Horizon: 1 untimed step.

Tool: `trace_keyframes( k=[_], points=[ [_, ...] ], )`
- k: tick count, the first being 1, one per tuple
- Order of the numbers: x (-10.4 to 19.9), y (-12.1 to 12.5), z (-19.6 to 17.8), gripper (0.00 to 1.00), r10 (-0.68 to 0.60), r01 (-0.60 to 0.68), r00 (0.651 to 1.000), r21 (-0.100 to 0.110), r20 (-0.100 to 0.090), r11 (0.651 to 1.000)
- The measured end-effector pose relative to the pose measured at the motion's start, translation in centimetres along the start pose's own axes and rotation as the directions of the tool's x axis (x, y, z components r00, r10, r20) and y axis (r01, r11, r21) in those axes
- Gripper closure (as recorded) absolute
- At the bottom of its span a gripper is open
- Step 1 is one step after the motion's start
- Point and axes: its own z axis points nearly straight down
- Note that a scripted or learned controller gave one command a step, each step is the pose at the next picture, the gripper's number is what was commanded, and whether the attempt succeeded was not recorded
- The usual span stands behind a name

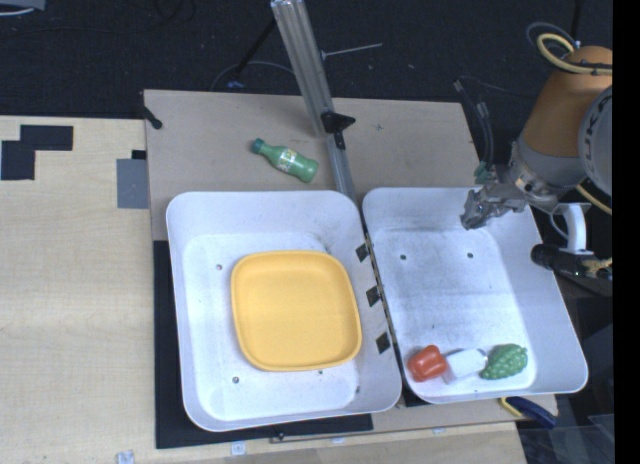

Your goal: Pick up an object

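Observation:
A red pepper [428,362], a small white object [464,364] and a green bunch of grapes [503,361] lie in a row at the near edge of the right bin [450,272]. A yellow square plate [296,309] sits in the left bin [200,252]. A green bottle [285,159] lies on the bench beyond the bins. My gripper [478,214] hangs over the far right corner of the right bin, well away from the three small objects, with nothing visible between its fingers.
A slanted aluminium post [312,72] rises from the bench behind the gap between the bins. Black clips [368,272] join the two bins. Cables and a white handle [570,237] lie at the right by the arm.

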Motion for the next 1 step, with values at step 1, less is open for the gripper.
trace_keyframes(
  k=[1],
  points=[
    [-0.45,0.02,-4.33,1.0,0.0,0.0,1.0,0.001,0.0,1.0]
  ],
)
